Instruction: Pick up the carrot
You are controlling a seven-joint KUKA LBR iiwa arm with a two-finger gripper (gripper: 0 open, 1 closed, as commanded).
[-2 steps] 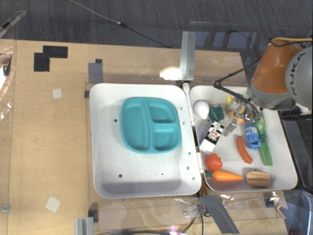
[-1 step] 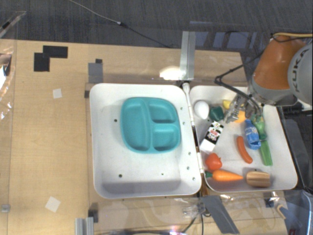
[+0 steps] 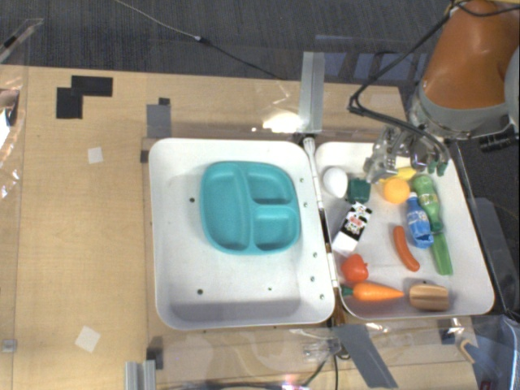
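so the carrot [image 3: 377, 292] is lying on its side along the front edge of the right bin [image 3: 475, 295], tip pointing toward a brown bread roll [image 3: 428, 297], with a red pepper [image 3: 353, 268] sitting just beside its leafy end. The gripper [image 3: 396, 154] is hovering way over at the back of that same bin, above a yellow lemon [image 3: 396, 190] and a green block [image 3: 358, 190], well apart from the carrot. Can't tell how the claw is set, it's too cluttered up there. A teal divided plate [image 3: 248, 206] is sitting in the left bin [image 3: 175, 299]
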